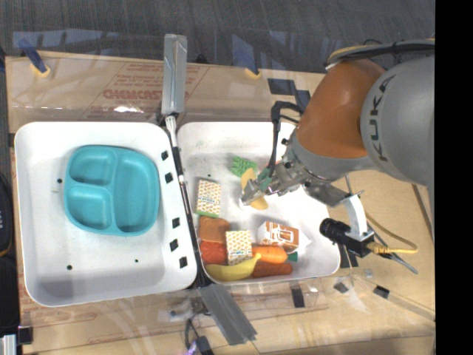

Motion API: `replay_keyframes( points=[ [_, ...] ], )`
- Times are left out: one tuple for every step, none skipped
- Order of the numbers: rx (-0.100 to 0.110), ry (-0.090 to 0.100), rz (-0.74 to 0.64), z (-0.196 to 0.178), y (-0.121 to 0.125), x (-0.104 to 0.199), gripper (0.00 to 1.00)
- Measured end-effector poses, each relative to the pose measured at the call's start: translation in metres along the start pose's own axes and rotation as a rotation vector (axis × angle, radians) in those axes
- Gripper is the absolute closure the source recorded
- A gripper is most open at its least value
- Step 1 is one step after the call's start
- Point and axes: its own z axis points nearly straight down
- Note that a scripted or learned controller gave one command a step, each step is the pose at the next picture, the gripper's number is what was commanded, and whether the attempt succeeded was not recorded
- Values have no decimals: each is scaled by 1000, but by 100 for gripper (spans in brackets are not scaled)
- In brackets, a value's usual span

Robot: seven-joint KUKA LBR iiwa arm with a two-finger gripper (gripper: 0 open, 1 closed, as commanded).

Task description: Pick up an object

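I see two white bins and one arm.
My pincer is low in the right bin, touching a yellow toy; I cannot tell its grip. One teal plate sits at 9 o'clock. One banana lies at 6 o'clock.

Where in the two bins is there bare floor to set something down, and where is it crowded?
Left bin: bare floor all around the teal plate, widest along the near edge. Right bin: bare along the far wall, above the green toy. Its near half is crowded with the banana, cartons and the gripper.
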Motion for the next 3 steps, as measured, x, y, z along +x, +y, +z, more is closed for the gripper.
replay_keyframes(
  points=[
    [6, 3, 42, 25, 18, 3, 100],
    [5, 1, 122, 22, 27, 31, 100],
    [3, 1, 85, 25, 57, 28, 100]
  ],
)
